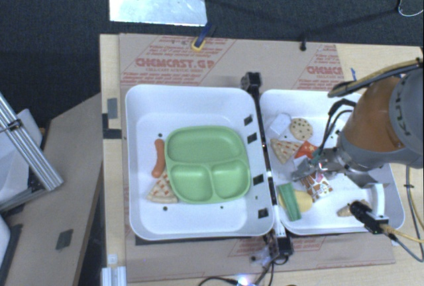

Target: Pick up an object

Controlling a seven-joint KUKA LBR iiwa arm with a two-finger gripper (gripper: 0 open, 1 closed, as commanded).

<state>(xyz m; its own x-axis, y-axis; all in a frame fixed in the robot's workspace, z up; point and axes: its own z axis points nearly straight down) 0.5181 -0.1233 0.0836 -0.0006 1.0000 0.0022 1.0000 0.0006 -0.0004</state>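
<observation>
The right bin holds several toy foods: a round cookie, a white piece, a tan wedge, a small orange-red item, a green cylinder, a yellow piece and a red-and-white packet. My gripper is low in the middle of this bin, right above the packet and beside the orange-red item. The grey arm with its orange band comes in from the right and covers part of the bin.
The left bin carries a green divided plate, a sausage and a pizza-like wedge. A tan scrap lies near the right bin's front edge. A black divider runs between the bins.
</observation>
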